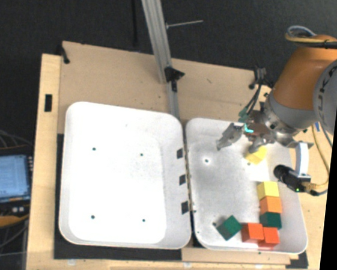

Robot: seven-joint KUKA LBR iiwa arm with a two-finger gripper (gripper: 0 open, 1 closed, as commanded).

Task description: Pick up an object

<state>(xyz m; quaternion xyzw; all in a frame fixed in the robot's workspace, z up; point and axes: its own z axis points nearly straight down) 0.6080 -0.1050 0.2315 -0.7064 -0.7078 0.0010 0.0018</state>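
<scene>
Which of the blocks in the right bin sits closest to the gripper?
The yellow block just below the gripper, at the bin's upper part. The other blocks cluster far lower along the right wall and bottom corner.

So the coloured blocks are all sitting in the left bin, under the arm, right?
Not quite: the blocks sit in the right bin, not the left, as the camera view shows. The arm does reach over that bin.

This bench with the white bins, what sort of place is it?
Likely a robotics lab test bench: a robot arm reaches over two bins, coloured blocks lie in the right one, and a control pendant sits beside.
</scene>
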